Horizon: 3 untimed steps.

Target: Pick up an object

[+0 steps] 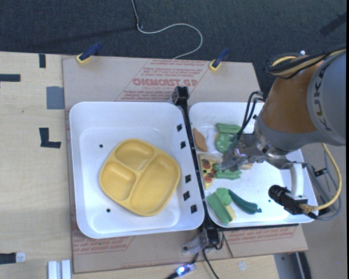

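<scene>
My gripper (231,161) hangs low in the right bin (267,214), over its left-middle part. Its fingertips sit among green toy pieces (225,137) near the bin's centre. More toy food lies around it: a brown piece (200,139) by the divider, a red and yellow piece (207,170) just left of the gripper, and a green and yellow piece (221,205) beside a dark green one (244,203) toward the front. The arm's grey body (296,106) covers the bin's back right.
The left bin (87,121) holds a yellow sectioned plate (139,176). A black divider (189,156) runs between the bins. A black fitting with yellow cable (288,199) hangs over the right bin's front right corner. Cardboard lies under both bins.
</scene>
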Each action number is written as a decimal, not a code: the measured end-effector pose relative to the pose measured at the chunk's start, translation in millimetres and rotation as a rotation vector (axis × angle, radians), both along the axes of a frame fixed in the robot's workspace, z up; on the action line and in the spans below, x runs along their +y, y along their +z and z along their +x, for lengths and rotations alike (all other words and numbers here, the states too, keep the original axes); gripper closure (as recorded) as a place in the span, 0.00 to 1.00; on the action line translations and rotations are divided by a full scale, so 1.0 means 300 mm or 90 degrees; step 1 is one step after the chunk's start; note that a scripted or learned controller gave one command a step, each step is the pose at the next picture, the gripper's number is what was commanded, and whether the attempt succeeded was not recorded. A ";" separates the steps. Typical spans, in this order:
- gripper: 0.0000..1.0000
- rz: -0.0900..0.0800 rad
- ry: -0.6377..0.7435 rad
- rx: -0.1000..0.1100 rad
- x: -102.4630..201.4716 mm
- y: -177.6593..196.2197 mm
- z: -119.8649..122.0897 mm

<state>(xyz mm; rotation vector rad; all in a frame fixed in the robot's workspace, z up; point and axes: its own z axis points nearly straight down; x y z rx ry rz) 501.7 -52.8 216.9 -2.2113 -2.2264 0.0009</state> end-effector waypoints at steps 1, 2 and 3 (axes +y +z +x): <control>1.00 0.000 0.000 -0.001 0.157 0.050 0.044; 1.00 -0.002 -0.003 0.001 0.185 -0.001 0.061; 1.00 -0.002 -0.004 0.000 0.157 -0.007 0.029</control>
